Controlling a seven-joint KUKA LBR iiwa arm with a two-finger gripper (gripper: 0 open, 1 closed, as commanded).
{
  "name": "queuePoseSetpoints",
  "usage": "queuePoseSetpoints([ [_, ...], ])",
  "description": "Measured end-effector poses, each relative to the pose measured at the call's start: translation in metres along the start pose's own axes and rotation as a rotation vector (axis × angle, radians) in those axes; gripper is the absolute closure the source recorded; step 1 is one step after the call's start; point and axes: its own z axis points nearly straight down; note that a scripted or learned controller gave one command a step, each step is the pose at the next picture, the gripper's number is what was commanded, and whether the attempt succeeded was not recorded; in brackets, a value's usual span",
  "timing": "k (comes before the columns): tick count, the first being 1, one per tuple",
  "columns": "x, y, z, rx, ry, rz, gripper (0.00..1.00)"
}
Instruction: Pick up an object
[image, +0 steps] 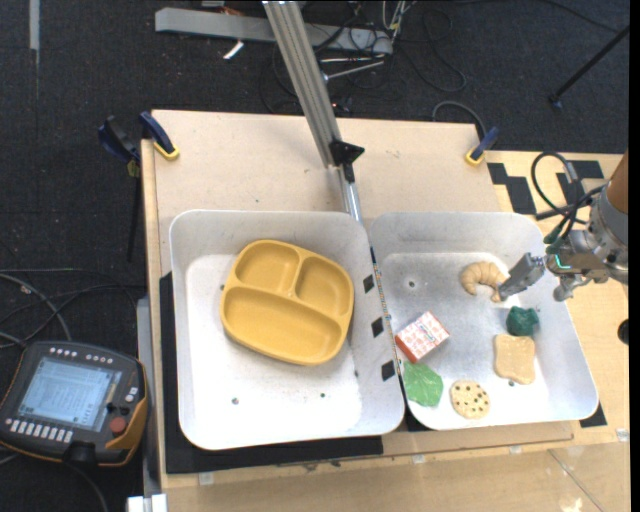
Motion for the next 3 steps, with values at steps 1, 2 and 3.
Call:
queuePoseSetpoints([
  [1, 0.008, 0.006, 0.055, 0.006, 0.001, 0.0, 0.0],
  [2, 0.02, 0.006, 0.109, 0.006, 0.002, 0.001, 0.0],
  [3, 0.021, -0.001, 0.154, 0.006, 0.001, 0.002, 0.0],
])
